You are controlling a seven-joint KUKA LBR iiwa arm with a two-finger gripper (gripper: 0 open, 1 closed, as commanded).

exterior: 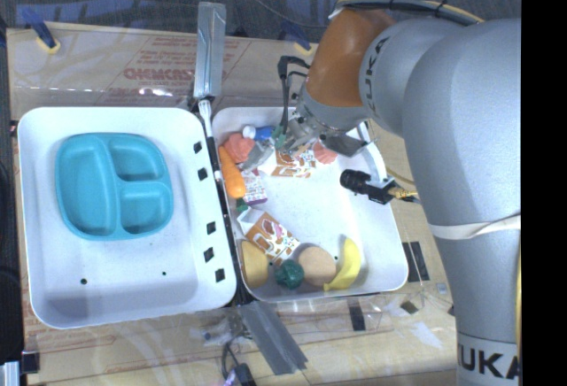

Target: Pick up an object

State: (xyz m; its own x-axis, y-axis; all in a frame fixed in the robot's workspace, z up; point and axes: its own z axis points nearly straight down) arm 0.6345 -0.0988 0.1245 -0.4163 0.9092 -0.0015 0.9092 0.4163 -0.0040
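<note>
The grey arm (461, 154) is reaching in from the right, its thick body slanting down across the right bin (390, 243), with the orange band (341, 57) bending over the bin's far edge. The gripper (288, 138) is hanging low at the far end of that bin, among the clutter; whether its fingers are apart or together cannot be told from this angle.

Just left of the gripper a carrot (232, 173) is lying along the bin's left wall, its long axis running from far to near. A small carton (255, 189) is sitting beside it. Right under and beside the gripper a printed orange-and-white packet (297, 165) is lying flat. Well nearer the camera than the gripper, a banana (348, 265) is curving along the near right corner, next to a round bun (315, 265), a dark green ball (288, 274) and another printed packet (273, 238). Far to the left, in the left bin (35, 287), a blue divided tray (113, 185) is resting.
</note>
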